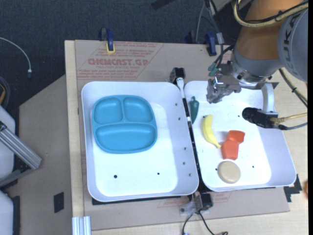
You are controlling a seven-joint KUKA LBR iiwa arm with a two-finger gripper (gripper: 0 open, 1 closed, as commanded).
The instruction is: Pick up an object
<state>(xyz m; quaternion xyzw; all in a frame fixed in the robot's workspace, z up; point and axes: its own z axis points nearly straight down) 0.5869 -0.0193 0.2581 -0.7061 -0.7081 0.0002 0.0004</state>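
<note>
- End effector [215,93] hangs over the right bin's [274,168] far-left part; whether it is open or shut I cannot tell.
- Banana [210,131] lies mid-bin: probably light, smooth, curved; best gripped across its middle.

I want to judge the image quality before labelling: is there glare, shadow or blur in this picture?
Camera view: light is even and soft; the left bin looks bright white without harsh glare; the banana and orange block cast only faint shadows; the plate is sharp; the gripper looks slightly soft, its details hard to read.
</note>
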